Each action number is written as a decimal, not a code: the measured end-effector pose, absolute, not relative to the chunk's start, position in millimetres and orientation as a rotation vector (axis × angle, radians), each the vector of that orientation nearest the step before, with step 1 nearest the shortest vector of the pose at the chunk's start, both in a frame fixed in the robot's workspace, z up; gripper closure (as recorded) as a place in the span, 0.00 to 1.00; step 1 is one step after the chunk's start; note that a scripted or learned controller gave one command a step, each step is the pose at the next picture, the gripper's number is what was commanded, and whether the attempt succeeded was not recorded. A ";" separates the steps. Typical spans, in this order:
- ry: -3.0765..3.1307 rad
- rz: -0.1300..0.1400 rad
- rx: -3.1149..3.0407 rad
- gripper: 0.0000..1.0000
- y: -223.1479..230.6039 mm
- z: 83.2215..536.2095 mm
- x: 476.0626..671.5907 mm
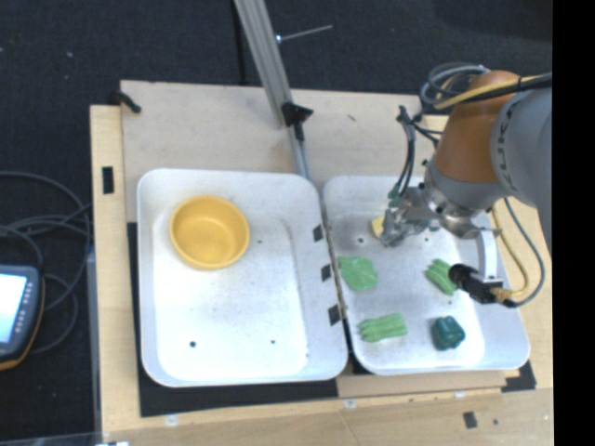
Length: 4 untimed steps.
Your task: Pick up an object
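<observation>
My gripper (395, 229) is low in the right bin (493, 351), near its upper middle, right next to a small yellow object (378, 226) that peeks out at its left side. Several green pieces lie in the same bin: a light green block (358, 273), a light green ridged piece (382, 327), a green piece (440, 276) at the right and a dark green block (447, 333). A yellow bowl (210, 231) sits in the left bin (232, 342).
The grey arm with its orange band (474, 124) reaches in from the right over the right bin's far corner. A slanted metal pole (270, 59) rises behind the bins. Cables and a handheld screen (17, 309) lie at the left, off the bench.
</observation>
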<state>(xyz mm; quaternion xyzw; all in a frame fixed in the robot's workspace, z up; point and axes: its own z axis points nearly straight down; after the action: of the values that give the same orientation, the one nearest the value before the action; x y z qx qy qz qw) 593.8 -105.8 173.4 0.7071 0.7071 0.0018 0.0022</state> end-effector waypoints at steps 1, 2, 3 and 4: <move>2.220 0.003 2.220 1.00 -106.4 203.1 594.4; 2.225 0.002 2.218 1.00 -60.0 203.6 595.8; 2.226 0.002 2.217 1.00 -9.0 205.3 597.2; 2.225 0.003 2.217 1.00 37.6 218.9 591.0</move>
<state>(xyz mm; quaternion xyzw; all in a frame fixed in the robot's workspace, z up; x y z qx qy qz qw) 591.0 37.6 218.9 0.7058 0.7084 0.0010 0.0001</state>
